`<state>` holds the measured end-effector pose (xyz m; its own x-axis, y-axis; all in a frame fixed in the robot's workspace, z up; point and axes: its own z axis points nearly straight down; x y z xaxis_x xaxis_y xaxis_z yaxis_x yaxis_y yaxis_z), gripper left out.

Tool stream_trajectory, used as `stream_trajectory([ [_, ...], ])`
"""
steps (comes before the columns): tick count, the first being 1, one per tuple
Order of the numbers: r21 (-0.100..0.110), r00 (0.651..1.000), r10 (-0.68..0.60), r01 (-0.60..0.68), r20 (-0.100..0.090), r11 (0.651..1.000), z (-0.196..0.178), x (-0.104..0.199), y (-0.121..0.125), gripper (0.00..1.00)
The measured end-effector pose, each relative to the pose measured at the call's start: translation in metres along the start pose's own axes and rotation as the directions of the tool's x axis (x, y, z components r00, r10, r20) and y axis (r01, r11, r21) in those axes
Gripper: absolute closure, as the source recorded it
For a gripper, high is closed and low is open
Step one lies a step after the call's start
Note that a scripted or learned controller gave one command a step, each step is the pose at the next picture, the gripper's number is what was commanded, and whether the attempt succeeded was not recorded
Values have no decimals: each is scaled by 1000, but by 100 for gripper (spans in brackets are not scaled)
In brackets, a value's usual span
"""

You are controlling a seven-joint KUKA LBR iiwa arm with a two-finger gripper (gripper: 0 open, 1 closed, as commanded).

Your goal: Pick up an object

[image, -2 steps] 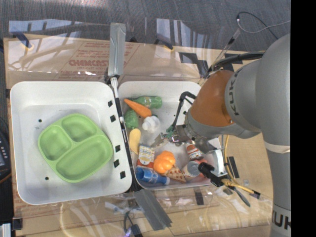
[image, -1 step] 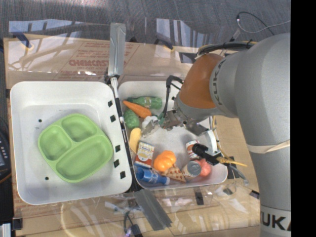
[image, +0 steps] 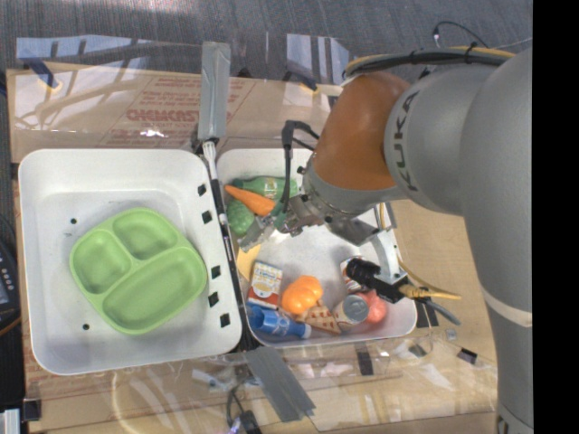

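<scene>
**Arm low over the toy bin**

Nearest us, a blue bottle [image: 276, 325] lies along the right bin's [image: 398, 325] front wall, an orange pepper [image: 303, 294] just behind it. Further back, the gripper [image: 271, 226] dips beside the carrot [image: 251, 199]; its state, cannot tell. In the left bin [image: 41, 242] sits a green divided plate [image: 138, 269].

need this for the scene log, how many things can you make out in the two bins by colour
Green: 3, the green divided plastic plate in the left bin, a green leafy vegetable toy and a green packet in the right bin
Orange: 2, the orange carrot toy, the orange pepper toy
Blue: 1, the blue bottle
Red and white: 1, the small carton
Total: 7 clear; the rest are too hidden to call.
</scene>
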<state>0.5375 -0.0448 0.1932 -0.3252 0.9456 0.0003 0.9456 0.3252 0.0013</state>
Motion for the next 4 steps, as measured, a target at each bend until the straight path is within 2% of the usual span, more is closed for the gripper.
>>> stream_trajectory([
  [1, 3, 992, 125, -125, 1, 992, 0, -39, 28, 0],
  [2, 6, 999, -33, 33, -2, 999, 61, -30, -76, 0],
  [3, -4, 1000, -30, 30, 0, 1000, 97, -35, -74, 0],
  [4, -8, 999, -37, 37, 0, 999, 86, -34, -72, 100],
])
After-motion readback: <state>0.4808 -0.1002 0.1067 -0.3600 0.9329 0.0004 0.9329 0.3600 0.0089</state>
